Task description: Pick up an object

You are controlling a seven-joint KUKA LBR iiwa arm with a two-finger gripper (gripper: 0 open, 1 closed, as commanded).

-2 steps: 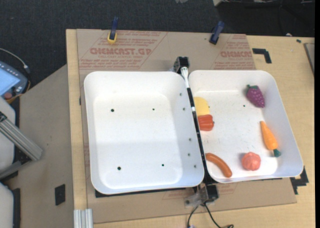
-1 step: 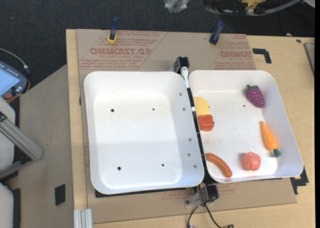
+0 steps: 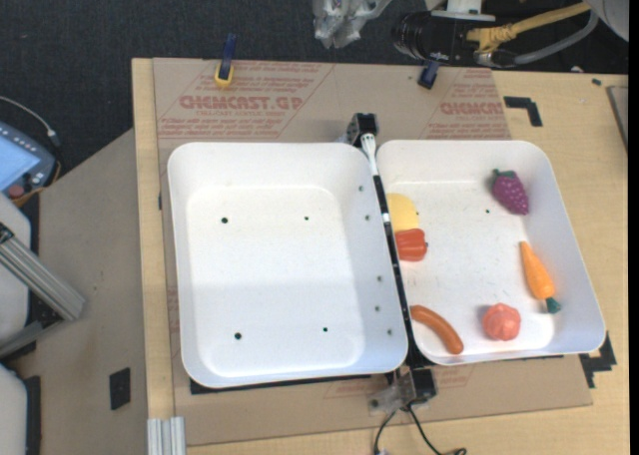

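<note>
The right bin (image 3: 569, 243) holds several toy foods. A purple grape bunch (image 3: 509, 192) lies at its far right. An orange carrot (image 3: 537, 275) rests along the right wall, with a red tomato-like piece (image 3: 501, 321) near the front. An orange-red sausage (image 3: 437, 329) lies at the front left. A yellow piece (image 3: 401, 210) and a red pepper (image 3: 410, 244) sit against the left wall. My gripper (image 3: 344, 9) hangs high at the top of the view, beyond the bins' far edge and away from every object, with nothing seen in it.
The left bin (image 3: 200, 243) stands beside the right one, their walls touching along a clamped seam (image 3: 379, 233). Both rest on a brown sheet (image 3: 270, 94) held by a blue clamp (image 3: 227, 59) at the back left and another clamp (image 3: 430, 72) at the back.
</note>
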